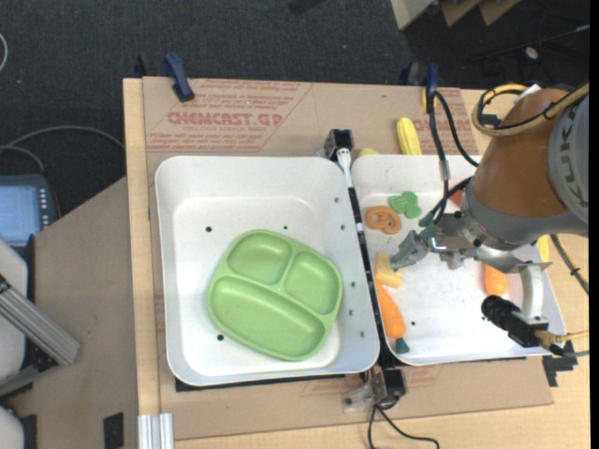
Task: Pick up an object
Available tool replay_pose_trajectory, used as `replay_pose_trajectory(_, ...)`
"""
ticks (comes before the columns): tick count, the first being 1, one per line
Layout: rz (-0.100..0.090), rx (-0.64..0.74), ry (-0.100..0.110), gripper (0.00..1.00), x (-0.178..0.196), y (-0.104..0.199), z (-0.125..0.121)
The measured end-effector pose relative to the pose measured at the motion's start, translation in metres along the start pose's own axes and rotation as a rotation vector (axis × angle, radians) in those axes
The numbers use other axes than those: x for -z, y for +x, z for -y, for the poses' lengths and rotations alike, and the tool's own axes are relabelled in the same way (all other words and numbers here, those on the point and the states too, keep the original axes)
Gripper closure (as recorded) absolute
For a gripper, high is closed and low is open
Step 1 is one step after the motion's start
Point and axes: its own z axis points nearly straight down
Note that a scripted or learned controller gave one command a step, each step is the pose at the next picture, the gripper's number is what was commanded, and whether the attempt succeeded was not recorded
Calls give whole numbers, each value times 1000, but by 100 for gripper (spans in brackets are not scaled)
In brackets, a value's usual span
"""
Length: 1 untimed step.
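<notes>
The grey two-finger gripper hangs over the left part of the right shallow white bin; I cannot tell if it grasps something. Just below it, near the left edge of the bin, lies a small pale yellow piece, and an orange plastic carrot lies toward the near left corner. A round orange-brown slice and a green leafy toy lie nearer the far edge. The left shallow white bin carries a light green divided plastic plate.

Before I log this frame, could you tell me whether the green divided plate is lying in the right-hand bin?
No, the green divided plate lies in the left bin, while the right bin holds the small food items.
</notes>
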Motion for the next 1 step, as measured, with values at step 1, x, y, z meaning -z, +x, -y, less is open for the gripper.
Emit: replay_pose_trajectory(1,-1,0,1,0,0,0,1)
